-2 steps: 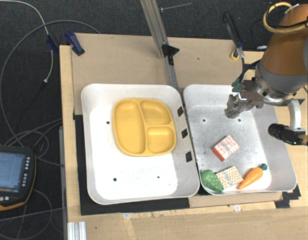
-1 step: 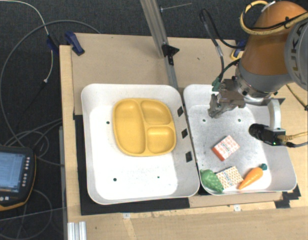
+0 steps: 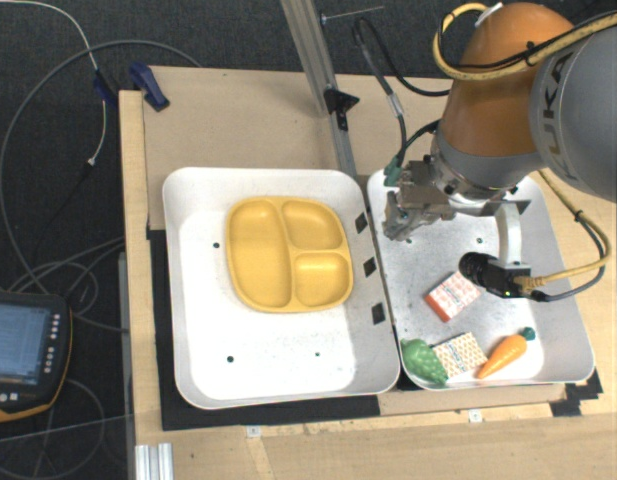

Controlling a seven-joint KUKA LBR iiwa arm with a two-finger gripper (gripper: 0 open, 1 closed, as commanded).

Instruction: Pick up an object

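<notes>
My gripper (image 3: 400, 224) hangs over the upper left part of the right bin (image 3: 558, 268), above bare bin floor. Nothing shows between its fingers. A small red and white box (image 3: 452, 295) lies in the middle of that bin, below and to the right of the gripper. Along the front wall lie a green leafy toy (image 3: 424, 361), a patterned cracker-like packet (image 3: 459, 353) and an orange carrot (image 3: 504, 355) with a green tip.
The left bin (image 3: 193, 268) holds a yellow divided plate (image 3: 289, 252) with three compartments. A metal pole (image 3: 318, 68) rises behind the bins. Cables and a tablet (image 3: 23, 343) lie left of the bench.
</notes>
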